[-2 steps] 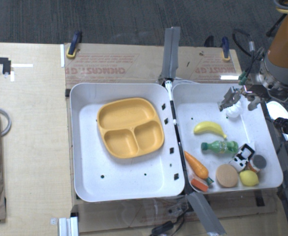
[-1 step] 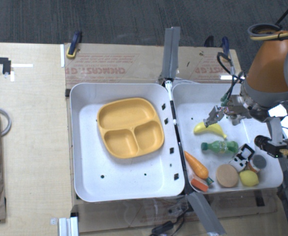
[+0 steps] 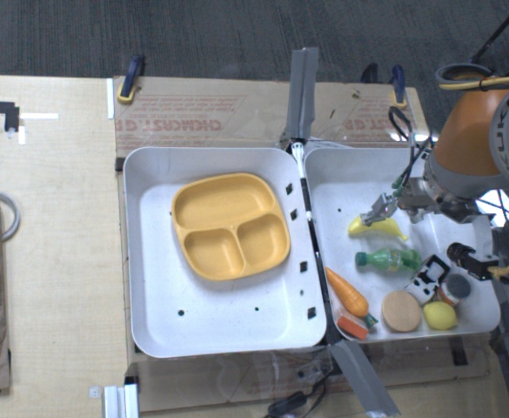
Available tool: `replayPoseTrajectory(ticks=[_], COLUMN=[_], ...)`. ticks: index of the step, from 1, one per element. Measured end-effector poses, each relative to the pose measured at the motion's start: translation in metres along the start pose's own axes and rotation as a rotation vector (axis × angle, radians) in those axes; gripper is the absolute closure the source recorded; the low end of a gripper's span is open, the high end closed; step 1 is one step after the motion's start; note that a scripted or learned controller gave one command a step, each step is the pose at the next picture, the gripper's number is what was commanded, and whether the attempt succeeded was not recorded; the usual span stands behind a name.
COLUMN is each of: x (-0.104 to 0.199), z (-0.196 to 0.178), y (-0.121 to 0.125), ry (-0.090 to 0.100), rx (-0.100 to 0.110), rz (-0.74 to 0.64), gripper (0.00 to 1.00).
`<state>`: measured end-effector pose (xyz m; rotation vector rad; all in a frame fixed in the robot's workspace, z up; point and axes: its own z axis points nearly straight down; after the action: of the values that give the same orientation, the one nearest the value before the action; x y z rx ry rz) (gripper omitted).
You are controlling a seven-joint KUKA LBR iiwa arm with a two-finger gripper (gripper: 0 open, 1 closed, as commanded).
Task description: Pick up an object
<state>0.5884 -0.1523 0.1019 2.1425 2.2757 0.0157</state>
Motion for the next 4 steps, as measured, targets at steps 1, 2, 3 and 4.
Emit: replayPoseTrajectory(ticks=[1,2,3,4], x=[-0.030,-0.040,-0.001,0.022], z=[-0.058,-0.181,-0.102,0.010], y=[-0.048,-0.072,0.011,0.009], ry=[0.003,0.003,0.005,0.006], rx=[0.019,0.018,0.018,0.017], rz=[0.037,-0.032,-0.180,-0.280], gripper=[0.00,0.00,0.00,0.00])
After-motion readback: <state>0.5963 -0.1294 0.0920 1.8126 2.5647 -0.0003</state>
